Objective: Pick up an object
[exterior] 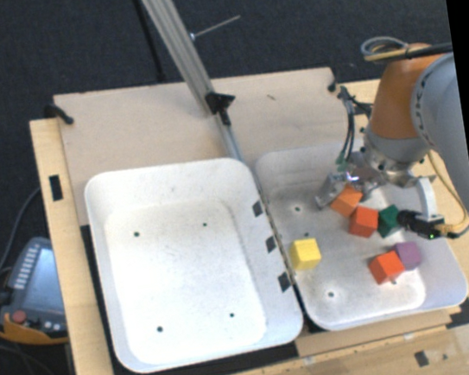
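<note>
— What sits where?
— Two bins side by side: the left bin (184,260), the right bin (338,298) holding six blocks. My gripper (345,185) hangs over the rearmost block (347,202).

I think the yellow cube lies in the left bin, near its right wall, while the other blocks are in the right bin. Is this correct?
Not quite. In the camera view the yellow cube lies in the right bin, near its left wall, not in the left bin. The rest holds: the orange blocks, the green block and the purple block are in the right bin too.
</note>
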